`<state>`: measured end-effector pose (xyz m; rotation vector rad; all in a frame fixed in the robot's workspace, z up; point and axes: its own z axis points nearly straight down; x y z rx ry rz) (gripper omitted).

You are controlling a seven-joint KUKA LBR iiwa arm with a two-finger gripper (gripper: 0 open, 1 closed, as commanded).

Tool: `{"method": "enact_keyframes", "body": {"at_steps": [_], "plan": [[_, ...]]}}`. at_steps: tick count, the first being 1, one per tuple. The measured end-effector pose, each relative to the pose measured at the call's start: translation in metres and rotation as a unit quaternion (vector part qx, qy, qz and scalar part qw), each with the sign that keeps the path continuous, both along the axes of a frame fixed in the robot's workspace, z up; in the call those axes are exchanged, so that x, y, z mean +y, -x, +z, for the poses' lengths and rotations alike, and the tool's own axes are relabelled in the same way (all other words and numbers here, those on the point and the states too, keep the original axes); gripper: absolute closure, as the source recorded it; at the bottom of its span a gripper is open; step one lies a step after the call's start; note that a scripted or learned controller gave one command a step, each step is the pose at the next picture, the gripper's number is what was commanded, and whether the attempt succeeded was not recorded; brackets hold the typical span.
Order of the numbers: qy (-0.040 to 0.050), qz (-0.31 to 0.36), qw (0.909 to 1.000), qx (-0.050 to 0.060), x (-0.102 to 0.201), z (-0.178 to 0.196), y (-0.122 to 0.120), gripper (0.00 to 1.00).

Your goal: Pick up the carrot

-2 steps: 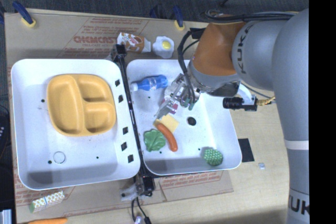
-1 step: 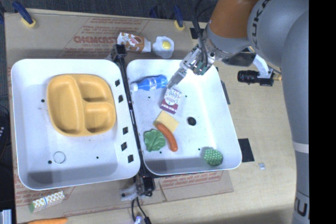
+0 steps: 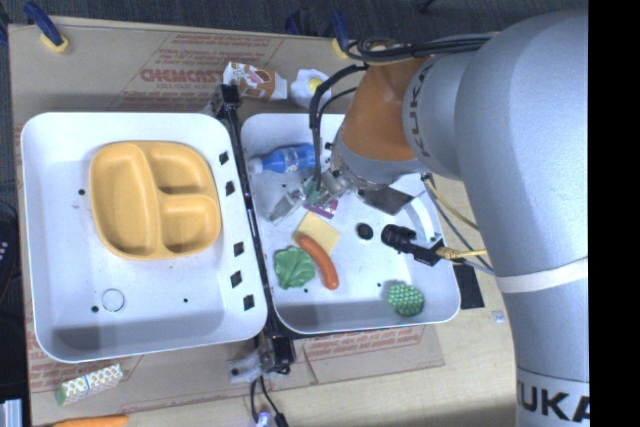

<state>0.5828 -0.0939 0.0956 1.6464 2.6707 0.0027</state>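
Observation:
The carrot (image 3: pixel 321 265) is a short orange-red stick lying on the floor of the right bin (image 3: pixel 440 300), slanting from upper left to lower right. A yellow cheese wedge (image 3: pixel 317 232) touches its upper end, and a green leafy piece (image 3: pixel 293 268) lies just to its left. My gripper (image 3: pixel 302 203) hangs over the middle of the right bin, a little above the cheese and apart from the carrot. Its fingers look spread and open, with nothing between them.
A blue bottle (image 3: pixel 281 159) lies at the back of the right bin. A green bumpy ball (image 3: pixel 405 298) sits at its front right, and a small black piece (image 3: pixel 364 232) near the middle. The left bin (image 3: pixel 50 215) holds a yellow divided plate (image 3: pixel 155 197).

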Motion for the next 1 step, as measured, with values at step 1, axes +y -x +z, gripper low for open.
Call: {"method": "enact_keyframes", "body": {"at_steps": [1], "plan": [[0.0012,-0.058,0.9983,-0.006,-0.0091,0.0012,0.0701,0.00]]}}
